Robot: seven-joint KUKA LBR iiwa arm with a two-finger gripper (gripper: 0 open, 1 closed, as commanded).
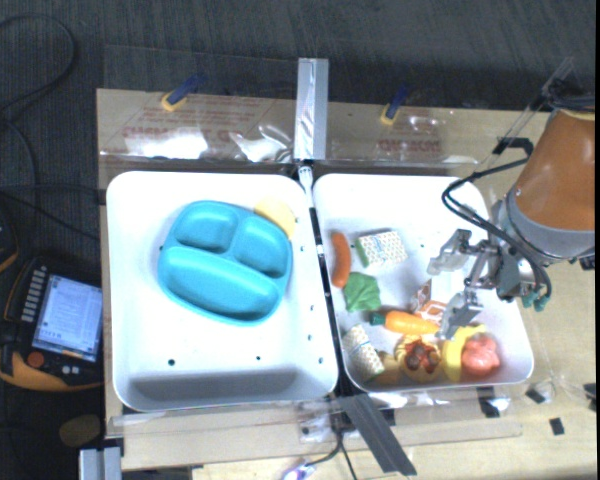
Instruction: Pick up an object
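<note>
The right bin (325, 268) holds several toy foods. Among them are an orange carrot (410, 321), a green leafy piece (361, 293), an orange-red sausage (340, 256), a white box with green print (380, 248), and a pink-red fruit (482, 355) next to a yellow piece (452, 350). My gripper (453, 288) hangs over the right half of this bin, just above and to the right of the carrot. Its two grey fingers stand apart with no object between them.
The left bin (130, 368) holds a blue divided plate (225, 258), with a yellow item (276, 213) at the plate's far right edge. A metal divider (311, 108) stands behind the bins. A pendant with a screen (55, 318) and cables lie left of the bench.
</note>
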